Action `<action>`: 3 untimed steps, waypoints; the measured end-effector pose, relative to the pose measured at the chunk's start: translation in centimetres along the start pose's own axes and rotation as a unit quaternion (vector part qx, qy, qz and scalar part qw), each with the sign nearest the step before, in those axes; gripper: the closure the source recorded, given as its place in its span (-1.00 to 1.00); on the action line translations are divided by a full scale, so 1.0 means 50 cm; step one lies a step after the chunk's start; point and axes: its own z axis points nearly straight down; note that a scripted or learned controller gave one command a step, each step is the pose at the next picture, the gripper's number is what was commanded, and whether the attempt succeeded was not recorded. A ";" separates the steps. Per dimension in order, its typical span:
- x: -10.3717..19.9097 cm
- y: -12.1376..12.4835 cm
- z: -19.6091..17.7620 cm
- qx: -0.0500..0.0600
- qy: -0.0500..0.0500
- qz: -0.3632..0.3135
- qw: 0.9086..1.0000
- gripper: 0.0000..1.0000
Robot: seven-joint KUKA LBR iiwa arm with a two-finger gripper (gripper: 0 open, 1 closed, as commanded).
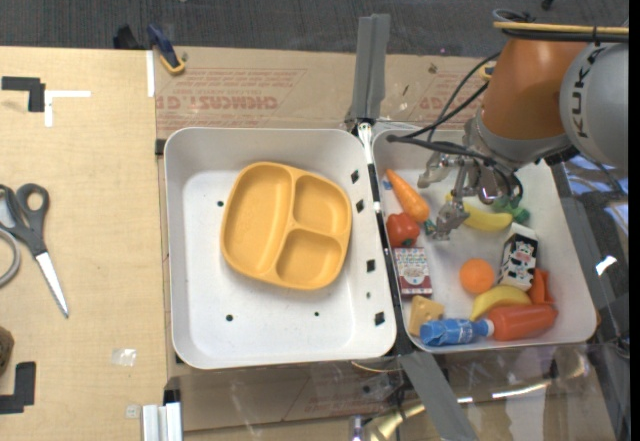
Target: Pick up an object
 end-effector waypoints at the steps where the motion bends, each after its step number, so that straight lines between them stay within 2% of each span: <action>1: 0.035 0.026 0.009 0.000 0.001 0.065 0.998 -1.00; 2: 0.033 0.021 -0.010 0.001 -0.001 0.066 0.998 1.00; 3: 0.093 -0.119 -0.160 0.000 0.000 -0.116 0.993 1.00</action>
